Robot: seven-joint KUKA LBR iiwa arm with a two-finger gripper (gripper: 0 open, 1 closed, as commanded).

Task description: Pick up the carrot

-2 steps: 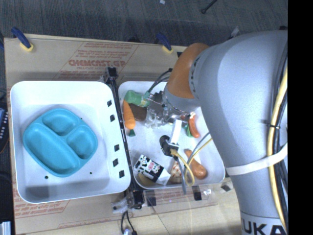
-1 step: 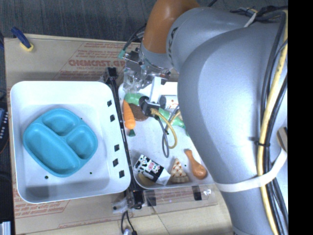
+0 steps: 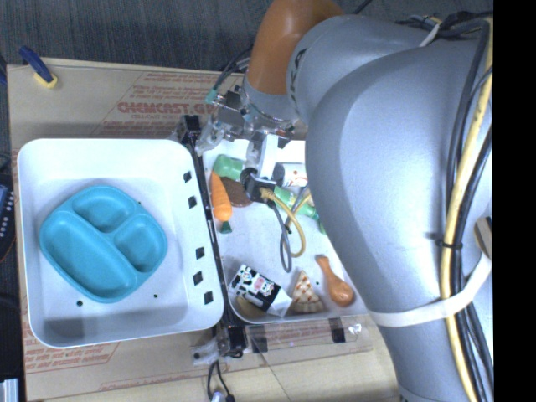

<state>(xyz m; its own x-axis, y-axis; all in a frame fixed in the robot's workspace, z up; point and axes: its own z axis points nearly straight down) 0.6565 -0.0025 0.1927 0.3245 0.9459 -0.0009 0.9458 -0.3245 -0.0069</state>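
Note:
The orange carrot (image 3: 219, 198) lies in the right bin against its left wall, with its green top (image 3: 227, 167) pointing toward the far end. My gripper (image 3: 240, 145) hangs over the far left part of that bin, just above and right of the carrot's green end. The wrist hardware hides the fingertips. I see nothing held.
A blue divided plate (image 3: 102, 239) sits in the left bin (image 3: 50, 162). In the right bin (image 3: 251, 249) lie a black-and-white carton (image 3: 255, 286), a pizza slice (image 3: 305, 291), a brown drumstick (image 3: 333, 281), a small white item (image 3: 295, 175) and a green piece (image 3: 306, 207). The big grey arm covers the bin's right side.

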